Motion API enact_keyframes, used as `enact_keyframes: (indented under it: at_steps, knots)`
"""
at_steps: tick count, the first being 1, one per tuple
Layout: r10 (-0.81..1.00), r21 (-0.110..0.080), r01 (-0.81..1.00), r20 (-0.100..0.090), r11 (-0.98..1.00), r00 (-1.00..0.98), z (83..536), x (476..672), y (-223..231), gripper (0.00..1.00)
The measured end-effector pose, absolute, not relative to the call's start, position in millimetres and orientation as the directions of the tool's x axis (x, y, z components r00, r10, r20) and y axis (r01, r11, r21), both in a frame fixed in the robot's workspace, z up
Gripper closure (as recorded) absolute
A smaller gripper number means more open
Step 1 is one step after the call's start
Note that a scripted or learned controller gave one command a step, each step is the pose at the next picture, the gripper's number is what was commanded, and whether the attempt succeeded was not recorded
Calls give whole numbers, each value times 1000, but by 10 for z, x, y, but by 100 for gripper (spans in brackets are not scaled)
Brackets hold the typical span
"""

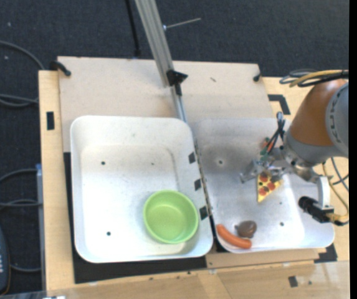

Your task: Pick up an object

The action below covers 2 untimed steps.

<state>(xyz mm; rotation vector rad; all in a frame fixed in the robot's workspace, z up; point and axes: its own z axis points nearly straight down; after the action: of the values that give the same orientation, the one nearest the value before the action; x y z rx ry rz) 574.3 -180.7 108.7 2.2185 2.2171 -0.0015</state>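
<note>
Across a dark carpeted floor (53, 17) with loose cables stands the light wooden tabletop (122, 83), and on it sit two shallow white bins side by side. An aluminium rail (156, 33) slants down from the top of the view to the seam between them.

Filling the left half of the tabletop, the left bin (113, 148) holds a lime green bowl (171, 216) near its lower right corner, upright and close to the shared wall. The right bin (225, 145) is smudged grey over its upper floor.

From the right the grey arm (318, 123) with its orange band reaches over the right bin, its wrist bent downward toward the bin floor. Below the wrist the tool (266, 170) hangs low over the middle of the right bin, right at the top edge of a small pizza slice toy (267, 187), yellow with red spots, whose point aims toward the lower left. Whether the tool is spread or closed, and whether it has hold of the slice, cannot be told, since the wrist and cabling crowd that spot.

Near the right bin's lower left corner lie two smaller things: a brown rounded lump (247, 228) and, just beside it, an orange sausage-shaped toy (233, 237) along the front wall.
</note>
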Motion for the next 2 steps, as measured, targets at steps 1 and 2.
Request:
enact_keyframes:
  at_steps: [1, 2]
  knots:
    - [1000, 9, 1000, -3, -3, 3, 1227, 5762, -1810, 100]
    - [1000, 5, 1000, -1, 2, -2, 1666, 5748, -1806, 100]
